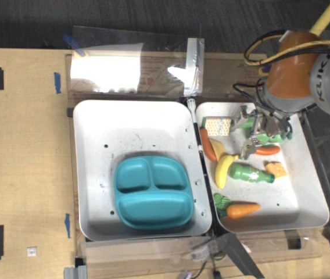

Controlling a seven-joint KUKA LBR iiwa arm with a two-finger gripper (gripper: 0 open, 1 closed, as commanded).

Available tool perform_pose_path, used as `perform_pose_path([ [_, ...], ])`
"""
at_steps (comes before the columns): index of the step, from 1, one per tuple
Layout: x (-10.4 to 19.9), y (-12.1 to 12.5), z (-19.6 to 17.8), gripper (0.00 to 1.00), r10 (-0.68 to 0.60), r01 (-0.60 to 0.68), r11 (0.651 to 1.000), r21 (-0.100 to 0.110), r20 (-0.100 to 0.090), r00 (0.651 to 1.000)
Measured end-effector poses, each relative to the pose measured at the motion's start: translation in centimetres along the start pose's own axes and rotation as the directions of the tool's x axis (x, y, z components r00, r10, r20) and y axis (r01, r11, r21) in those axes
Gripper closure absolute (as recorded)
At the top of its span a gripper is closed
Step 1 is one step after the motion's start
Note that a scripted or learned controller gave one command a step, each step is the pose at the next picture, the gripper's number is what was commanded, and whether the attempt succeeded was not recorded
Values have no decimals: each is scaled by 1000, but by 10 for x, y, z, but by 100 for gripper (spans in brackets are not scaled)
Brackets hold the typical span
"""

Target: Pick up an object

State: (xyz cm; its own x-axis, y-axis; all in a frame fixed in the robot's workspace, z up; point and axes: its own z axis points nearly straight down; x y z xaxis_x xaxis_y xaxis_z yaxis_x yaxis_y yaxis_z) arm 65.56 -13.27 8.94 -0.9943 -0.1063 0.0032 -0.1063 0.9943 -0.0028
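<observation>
Gripper (252, 139) low in the right bin (310, 205), whether fingers are apart or together I cannot tell, green bottle (251, 174) just below the fingers, banana (223, 168) beside it, teal tray (152, 191) in the left bin (92, 132)

Both white bins (89, 156) look like smooth, faintly glossy plastic. The teal divided tray (152, 192) has a matt plastic sheen, and the toy banana (223, 168), green bottle (250, 174) and carrot (241, 210) look like shiny moulded plastic. The worktop (22, 156) reads as matt light wood (plywood, perhaps). The arm's orange band (290, 68) is glossy.
</observation>
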Motion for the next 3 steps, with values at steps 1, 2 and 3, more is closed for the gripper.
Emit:
perform_pose_path([
  [1, 3, 21, 1, 0, -137, 137, 991, 1, 12, 991],
  [2, 25, 26, -1, 0, -133, 132, 991, 16, 18, 991],
  [3, 51, 13, 0, 0, -342, 342, 940, 8, 12, 940],
])
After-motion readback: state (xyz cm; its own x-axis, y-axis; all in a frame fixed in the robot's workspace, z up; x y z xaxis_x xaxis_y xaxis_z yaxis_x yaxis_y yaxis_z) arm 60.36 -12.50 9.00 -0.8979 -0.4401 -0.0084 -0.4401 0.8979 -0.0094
